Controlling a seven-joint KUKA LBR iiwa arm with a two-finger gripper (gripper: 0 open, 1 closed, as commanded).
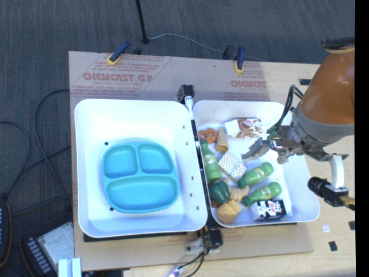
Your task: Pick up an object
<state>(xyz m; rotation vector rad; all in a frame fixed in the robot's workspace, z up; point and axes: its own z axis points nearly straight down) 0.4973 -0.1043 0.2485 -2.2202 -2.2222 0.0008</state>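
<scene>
I'm hanging over the right bin (300, 209) now, my gripper (266, 147) low above its upper middle, and my jaws stand spread with nothing between them. One finger (253, 150) pokes out toward the heap. Using that bin as my marker: the toys sit piled along its left half. A checkered block (232, 165) lies just past my finger, near the bin's centre. Two green bottle shapes (260, 182) lie below it, slanting toward the bin's lower right, and a black-and-white box (270, 209) rests by the bin's bottom edge. A red-and-white packet (248, 126) lies flat near the bin's top wall, with an orange pretzel-like piece (210, 135) to its left. A tan woven piece (229, 210) sits at the bin's lower left. Left of this bin, touching it side to side, the other bin (92, 120) carries a blue divided tray (139, 176).
</scene>
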